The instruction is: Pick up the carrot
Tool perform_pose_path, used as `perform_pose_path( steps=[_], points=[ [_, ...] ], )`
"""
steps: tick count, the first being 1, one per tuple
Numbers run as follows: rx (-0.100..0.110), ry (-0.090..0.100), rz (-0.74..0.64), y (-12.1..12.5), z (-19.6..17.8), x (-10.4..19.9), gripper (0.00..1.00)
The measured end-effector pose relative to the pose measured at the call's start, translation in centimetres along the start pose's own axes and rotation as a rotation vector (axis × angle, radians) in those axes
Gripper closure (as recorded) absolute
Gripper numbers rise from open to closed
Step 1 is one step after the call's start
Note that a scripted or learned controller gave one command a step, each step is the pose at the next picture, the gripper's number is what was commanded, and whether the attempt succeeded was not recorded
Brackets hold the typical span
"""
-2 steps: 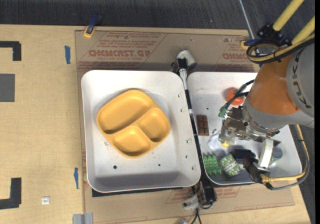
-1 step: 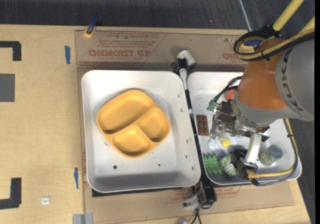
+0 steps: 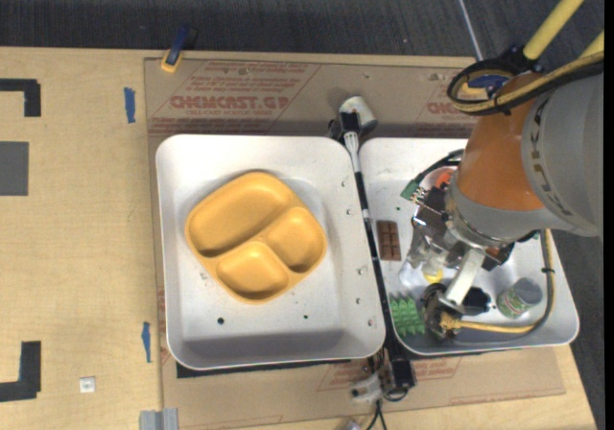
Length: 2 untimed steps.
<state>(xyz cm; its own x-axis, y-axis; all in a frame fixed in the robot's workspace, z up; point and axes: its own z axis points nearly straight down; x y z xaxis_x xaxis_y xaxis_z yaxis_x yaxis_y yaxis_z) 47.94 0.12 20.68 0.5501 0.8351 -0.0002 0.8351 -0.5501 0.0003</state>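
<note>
My gripper [image 3: 429, 263] is low inside the right bin [image 3: 384, 164], over its left half, with the grey wrist and orange band above it. The arm hides much of that bin's floor, and I cannot make out a carrot among what is visible. A brown ridged block [image 3: 389, 239] lies just left of the gripper. A green toothed piece [image 3: 408, 315] sits at the bin's front left, below the gripper.
The left bin [image 3: 182, 322] holds a yellow three-compartment plate [image 3: 254, 234]. A small grey-green round thing [image 3: 521, 298] lies at the right bin's front right. A black divider clip [image 3: 352, 121] stands between the bins at the back.
</note>
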Motion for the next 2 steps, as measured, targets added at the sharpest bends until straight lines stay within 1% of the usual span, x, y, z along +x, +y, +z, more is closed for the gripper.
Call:
perform_pose_path(
  steps=[1,2],
  points=[
    [0.005,0.0,-0.331,-1.5,2.3,2.1,1.0],
    [0.004,0.0,-0.592,-4.1,2.2,6.2,1.0]
  ],
)
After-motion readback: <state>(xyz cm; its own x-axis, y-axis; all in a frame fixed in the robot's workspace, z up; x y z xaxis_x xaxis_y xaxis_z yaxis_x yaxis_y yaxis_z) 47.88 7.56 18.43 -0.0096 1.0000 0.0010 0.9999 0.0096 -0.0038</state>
